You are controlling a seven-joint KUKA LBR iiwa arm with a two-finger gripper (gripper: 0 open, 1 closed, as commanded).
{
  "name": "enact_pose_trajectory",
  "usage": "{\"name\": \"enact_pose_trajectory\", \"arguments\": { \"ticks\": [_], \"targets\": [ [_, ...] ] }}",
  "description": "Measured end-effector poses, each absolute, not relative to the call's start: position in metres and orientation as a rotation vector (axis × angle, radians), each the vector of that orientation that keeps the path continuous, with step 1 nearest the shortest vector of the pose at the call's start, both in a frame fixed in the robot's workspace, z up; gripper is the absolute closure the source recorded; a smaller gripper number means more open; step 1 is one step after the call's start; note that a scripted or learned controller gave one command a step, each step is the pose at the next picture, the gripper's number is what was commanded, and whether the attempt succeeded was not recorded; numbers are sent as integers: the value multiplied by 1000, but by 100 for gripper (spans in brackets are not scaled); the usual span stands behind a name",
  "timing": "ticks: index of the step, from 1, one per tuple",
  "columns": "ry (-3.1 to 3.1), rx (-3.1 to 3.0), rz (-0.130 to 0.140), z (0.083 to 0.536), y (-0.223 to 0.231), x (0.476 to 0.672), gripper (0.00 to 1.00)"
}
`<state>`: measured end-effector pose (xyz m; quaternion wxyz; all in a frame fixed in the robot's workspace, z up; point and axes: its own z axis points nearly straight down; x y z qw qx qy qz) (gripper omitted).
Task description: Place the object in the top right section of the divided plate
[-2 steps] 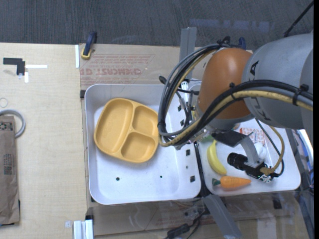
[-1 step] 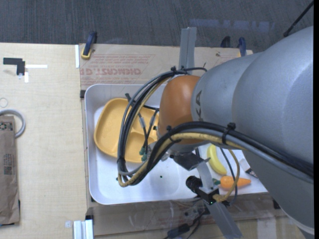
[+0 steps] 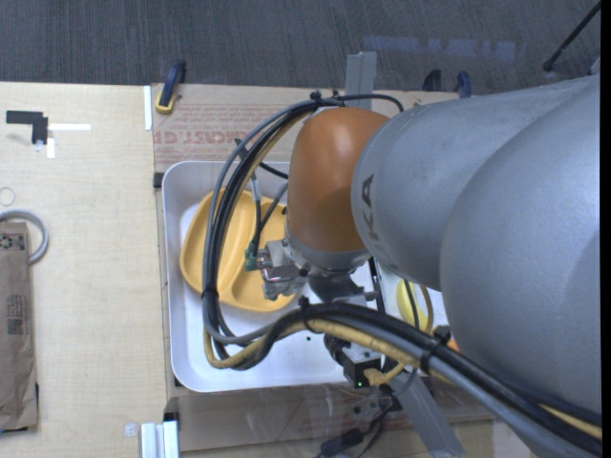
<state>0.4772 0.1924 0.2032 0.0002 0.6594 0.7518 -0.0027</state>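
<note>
Yellow divided plate lies in the white bin, mostly covered by the arm and cables. Sections, object and fingers hidden; finger state cannot be told.

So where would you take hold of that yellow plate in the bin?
Probably by the yellow plate's raised left rim, coming straight down from above. That edge lies bare toward the white bin's left wall; the arm and cables cover its right side, so little else can be judged.
</note>
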Motion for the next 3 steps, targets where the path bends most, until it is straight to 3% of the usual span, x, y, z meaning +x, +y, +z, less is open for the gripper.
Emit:
{"name": "enact_pose_trajectory", "arguments": {
  "ticks": [1,2,3],
  "targets": [
    [2468,1947,-9,91,214,477,100],
    [2524,1906,-33,88,201,497,100],
    [2520,1877,-8,91,221,478,100]
  ]
}}
